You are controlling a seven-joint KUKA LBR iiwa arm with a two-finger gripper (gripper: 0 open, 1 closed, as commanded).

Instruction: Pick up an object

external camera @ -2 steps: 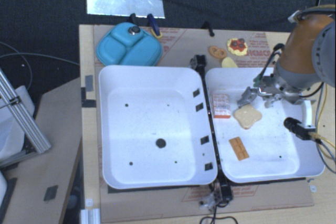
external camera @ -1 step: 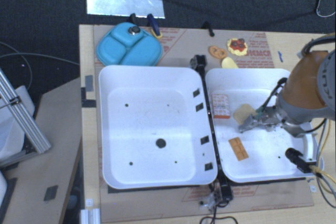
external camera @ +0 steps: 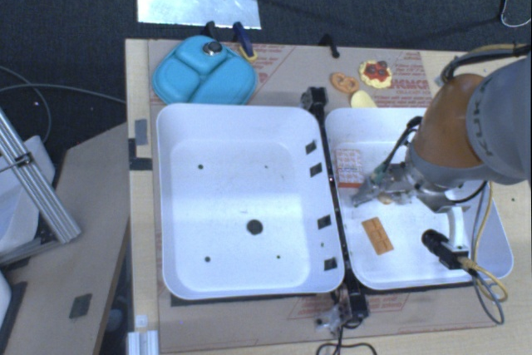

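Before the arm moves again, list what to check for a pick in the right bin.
1. Target present: ok. An orange block lies flat on the floor of the right bin.
2. Block free of neighbours: ok. The red-print card lies apart from it.
3. Block clear of bin walls: ok.
4. Gripper over the right bin: ok.
5. Gripper centred over block: not ok. It sits between card and block.
6. Anything already held: cannot tell.
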